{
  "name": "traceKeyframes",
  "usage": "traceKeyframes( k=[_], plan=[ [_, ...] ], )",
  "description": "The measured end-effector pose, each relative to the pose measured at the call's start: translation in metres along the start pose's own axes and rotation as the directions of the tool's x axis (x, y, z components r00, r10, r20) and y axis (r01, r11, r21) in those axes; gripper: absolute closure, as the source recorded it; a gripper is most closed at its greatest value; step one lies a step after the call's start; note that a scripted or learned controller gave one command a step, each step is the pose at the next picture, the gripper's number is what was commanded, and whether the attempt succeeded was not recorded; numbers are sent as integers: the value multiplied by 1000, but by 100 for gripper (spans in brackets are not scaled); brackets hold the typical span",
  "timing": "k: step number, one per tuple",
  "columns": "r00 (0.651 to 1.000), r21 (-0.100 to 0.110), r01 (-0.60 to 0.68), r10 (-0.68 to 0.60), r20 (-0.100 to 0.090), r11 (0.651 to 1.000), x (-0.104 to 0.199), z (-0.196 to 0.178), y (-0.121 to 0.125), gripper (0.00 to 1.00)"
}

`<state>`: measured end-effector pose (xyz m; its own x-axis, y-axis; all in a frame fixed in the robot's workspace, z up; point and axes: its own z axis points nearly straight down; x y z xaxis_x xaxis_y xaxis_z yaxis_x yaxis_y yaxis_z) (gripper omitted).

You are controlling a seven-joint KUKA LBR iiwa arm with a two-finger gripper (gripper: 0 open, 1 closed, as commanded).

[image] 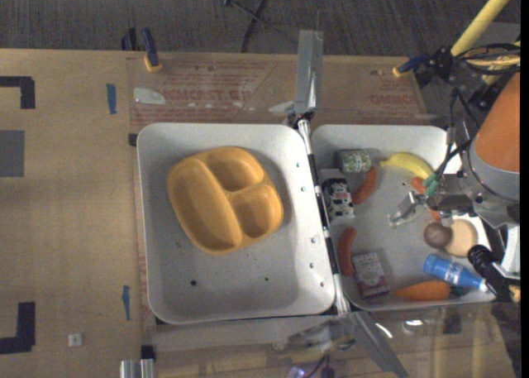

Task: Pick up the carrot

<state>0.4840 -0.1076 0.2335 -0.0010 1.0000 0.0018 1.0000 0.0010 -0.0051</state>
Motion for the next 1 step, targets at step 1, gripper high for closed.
traceKeyframes(
  k=[1],
  plan=[
    [999,-3,-41,41,1,999,2,140,2,0]
  ],
)
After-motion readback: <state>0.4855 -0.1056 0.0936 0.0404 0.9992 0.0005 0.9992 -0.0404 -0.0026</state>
